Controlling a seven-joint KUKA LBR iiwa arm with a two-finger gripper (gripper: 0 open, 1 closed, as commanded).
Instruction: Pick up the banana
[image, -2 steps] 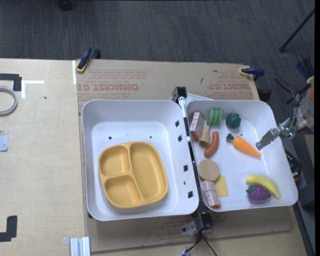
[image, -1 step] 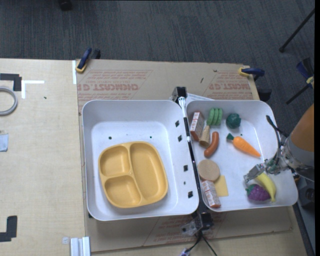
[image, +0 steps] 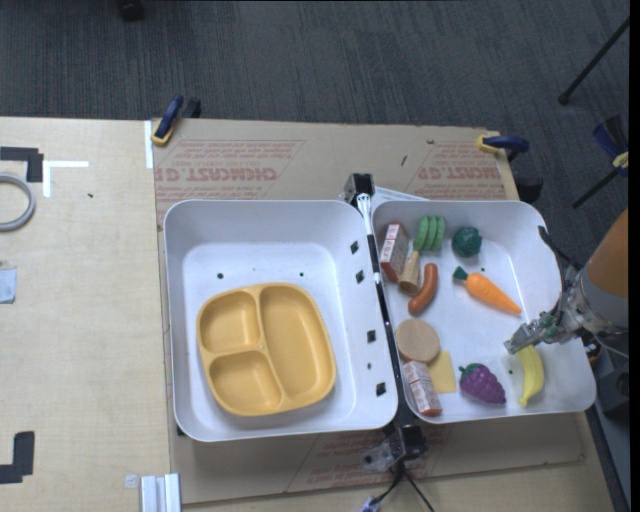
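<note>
At the near edge of the right bin we see the banana, lying roughly upright in the frame at about five o'clock within that bin, close to the right wall. The gripper sits at the banana's twelve o'clock, right over its upper tip — we cannot tell whether it touches the fruit, and nothing shows clearly between its tips. Whether it is parted or closed we cannot tell either.

At the banana's nine o'clock, just beside it, lies a purple bunch of grapes, and beyond that, further toward nine o'clock, a yellow cheese slice, a red-labelled can and a round brown cookie. Moving away from us, an orange carrot lies at the gripper's eleven o'clock, well apart from a sausage near the bin's left wall. At the far end we find green peppers and a dark green broccoli.

In the left bin a yellow divided plate rests — toward seven o'clock of centre.
</note>
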